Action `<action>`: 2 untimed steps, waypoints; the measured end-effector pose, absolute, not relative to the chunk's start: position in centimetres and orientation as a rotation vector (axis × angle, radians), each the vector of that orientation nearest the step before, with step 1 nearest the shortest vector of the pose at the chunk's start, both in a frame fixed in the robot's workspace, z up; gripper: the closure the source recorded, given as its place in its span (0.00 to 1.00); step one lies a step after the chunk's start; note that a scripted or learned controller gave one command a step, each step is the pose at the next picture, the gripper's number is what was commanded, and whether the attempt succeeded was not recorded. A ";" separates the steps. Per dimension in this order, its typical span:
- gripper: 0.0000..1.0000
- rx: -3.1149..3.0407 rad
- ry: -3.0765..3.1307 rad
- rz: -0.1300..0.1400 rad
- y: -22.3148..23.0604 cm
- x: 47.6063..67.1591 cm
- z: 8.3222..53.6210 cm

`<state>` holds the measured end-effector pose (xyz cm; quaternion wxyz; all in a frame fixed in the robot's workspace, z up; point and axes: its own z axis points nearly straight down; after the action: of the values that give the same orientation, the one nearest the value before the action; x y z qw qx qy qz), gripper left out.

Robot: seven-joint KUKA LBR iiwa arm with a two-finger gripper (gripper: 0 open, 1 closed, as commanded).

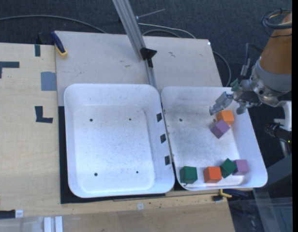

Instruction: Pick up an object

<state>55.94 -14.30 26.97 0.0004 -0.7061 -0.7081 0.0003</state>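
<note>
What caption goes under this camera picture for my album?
Robot gripper hovers over an orange block and a purple block in the right bin.

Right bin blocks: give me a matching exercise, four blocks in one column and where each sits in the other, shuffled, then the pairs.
Blocks:
1. orange block under the pincer
2. purple block beside it
3. lone green block
4. purple block at the bin's near right corner

Places:
A. leftmost along the near wall of the right bin
B. just below and left of the upper orange block, touching it
C. rightmost in the near row, next to a green block
D. near the bin's right wall, by the pincer

Pairs: 1-D, 2-B, 3-A, 4-C
</note>
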 end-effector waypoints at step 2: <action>0.00 -2.221 -2.229 -0.002 -20.9 58.5 9.2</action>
<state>58.46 -20.91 9.24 -0.0023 -0.7058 -0.7084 -0.0008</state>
